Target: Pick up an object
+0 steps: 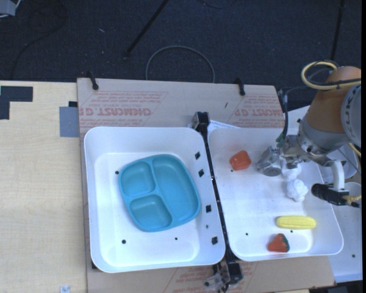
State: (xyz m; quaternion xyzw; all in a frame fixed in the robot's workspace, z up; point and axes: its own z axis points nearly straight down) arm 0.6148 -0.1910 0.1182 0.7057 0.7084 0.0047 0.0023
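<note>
In the right bin (250, 249) lie an orange-red lump (240, 160) at the back left, a crumpled white object (296, 189) at mid right, a yellow corn cob (296, 223) toward the front and a red strawberry-like piece (279, 243) at the front. My gripper (270, 163) hangs low over the back of this bin, just right of the orange-red lump and up-left of the white object. Nothing shows in its grasp.
The left bin (104, 237) bears a blue divided plate (159, 191). A black divider (208, 182) runs between the two bins. The arm's grey body and orange band (344, 78) stand over the right bin's back right corner. Cardboard (146, 105) lies behind the bins.
</note>
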